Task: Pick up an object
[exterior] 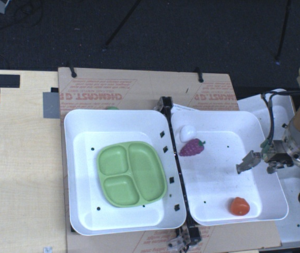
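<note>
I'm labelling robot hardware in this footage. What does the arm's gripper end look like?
The gripper is a small grey metal assembly ending in dark grey jaws, with a little green spot on its body. A black cable loops above it. Behind it, a brownish-orange part of the arm meets the frame edge.

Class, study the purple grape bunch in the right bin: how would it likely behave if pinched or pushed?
The purple grape bunch looks lumpy, so a pinch may slip off its bumps. Pushed, it would probably wobble rather than roll cleanly. It lies against a white object, which may shift with it.

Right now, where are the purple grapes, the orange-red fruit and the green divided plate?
purple grapes [191,147]: camera view, middle of the bunch.
orange-red fruit [239,206]: camera view, centre of its top.
green divided plate [132,174]: camera view, ridge where its three compartments meet.
</note>
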Robot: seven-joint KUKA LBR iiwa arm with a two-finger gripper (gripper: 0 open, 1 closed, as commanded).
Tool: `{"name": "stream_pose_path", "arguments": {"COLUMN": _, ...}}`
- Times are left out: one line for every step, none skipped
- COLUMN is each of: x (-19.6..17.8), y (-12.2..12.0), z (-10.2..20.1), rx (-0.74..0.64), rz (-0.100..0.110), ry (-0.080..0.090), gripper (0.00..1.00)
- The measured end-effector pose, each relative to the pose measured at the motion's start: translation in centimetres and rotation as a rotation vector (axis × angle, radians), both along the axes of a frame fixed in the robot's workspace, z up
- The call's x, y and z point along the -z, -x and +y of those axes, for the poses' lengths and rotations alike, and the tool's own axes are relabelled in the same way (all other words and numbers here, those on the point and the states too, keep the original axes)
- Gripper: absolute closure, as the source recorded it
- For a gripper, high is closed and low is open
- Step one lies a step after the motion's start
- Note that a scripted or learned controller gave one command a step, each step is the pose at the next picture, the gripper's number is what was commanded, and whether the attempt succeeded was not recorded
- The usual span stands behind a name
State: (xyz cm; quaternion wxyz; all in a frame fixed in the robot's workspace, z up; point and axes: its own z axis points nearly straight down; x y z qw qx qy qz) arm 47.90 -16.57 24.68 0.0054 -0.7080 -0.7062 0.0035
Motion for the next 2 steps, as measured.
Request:
{"name": "stream_pose_path", "arguments": {"x": -0.5, "y": -0.2, "z": 0.0, "rx": -0.003, "rz": -0.011, "ry": 0.003, "gripper": 0.00}}
{"name": "stream_pose_path", "arguments": {"x": 5.5, "y": 0.2, "z": 0.9, "rx": -0.003, "rz": -0.003, "ry": -0.001, "gripper": 0.00}}
